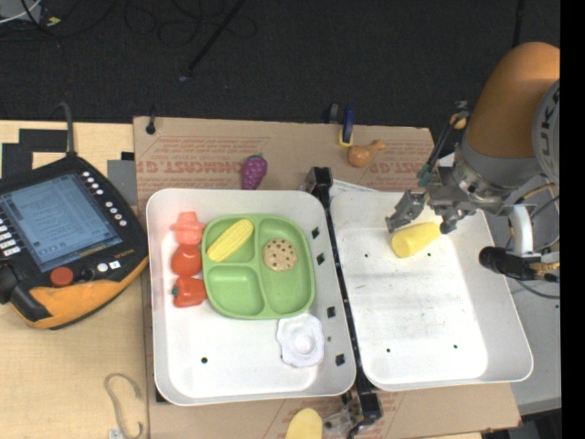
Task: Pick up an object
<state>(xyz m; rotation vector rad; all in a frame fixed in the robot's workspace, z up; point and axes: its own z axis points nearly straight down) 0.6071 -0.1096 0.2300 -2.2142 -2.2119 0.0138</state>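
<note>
A yellow block-like toy lies on the floor of the right bin, near its back left part. My gripper hangs right over it, coming in from the right under the orange band. Its two fingers stand apart, open, one at the toy's left end and the other at its right end. The fingertips reach down to about the toy's top edge. I cannot tell whether they touch it.
The left bin holds a green divided plate with a corn cob and a cookie, red and pink toys and a white piece. Purple grapes and an orange toy lie behind the bins. A teach pendant sits far left.
</note>
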